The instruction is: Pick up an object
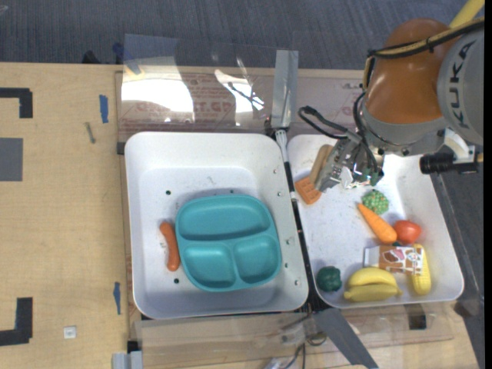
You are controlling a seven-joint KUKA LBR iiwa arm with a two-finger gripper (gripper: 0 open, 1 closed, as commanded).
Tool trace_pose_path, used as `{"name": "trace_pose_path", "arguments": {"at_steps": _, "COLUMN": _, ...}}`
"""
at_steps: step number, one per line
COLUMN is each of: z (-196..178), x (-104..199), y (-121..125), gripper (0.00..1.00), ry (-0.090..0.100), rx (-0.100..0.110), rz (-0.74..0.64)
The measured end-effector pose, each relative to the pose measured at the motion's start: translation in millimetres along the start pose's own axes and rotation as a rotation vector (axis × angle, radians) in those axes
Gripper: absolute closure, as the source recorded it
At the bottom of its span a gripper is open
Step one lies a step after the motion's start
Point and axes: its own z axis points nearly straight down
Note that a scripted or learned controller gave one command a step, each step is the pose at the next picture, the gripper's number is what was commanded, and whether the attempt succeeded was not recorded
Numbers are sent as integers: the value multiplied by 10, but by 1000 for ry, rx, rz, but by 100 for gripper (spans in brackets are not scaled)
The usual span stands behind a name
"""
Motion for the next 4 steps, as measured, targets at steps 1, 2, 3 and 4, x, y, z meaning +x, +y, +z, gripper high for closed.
{"name": "trace_pose_path", "arguments": {"at_steps": 1, "z": -707, "x": -354, "y": 396, "gripper": 100, "ry": -3, "rx": 1, "rz": -63}}
{"name": "trace_pose_path", "arguments": {"at_steps": 2, "z": -658, "x": -315, "y": 614, "gripper": 100, "ry": 2, "rx": 2, "rz": -254}}
{"name": "trace_pose_path", "arguments": {"at_steps": 3, "z": -484, "x": -481, "y": 619, "gripper": 100, "ry": 2, "rx": 3, "rz": -305}}
{"name": "trace_pose_path", "arguments": {"at_steps": 4, "z": -621, "x": -495, "y": 644, "gripper": 100, "ry": -10, "rx": -1, "rz": -308}}
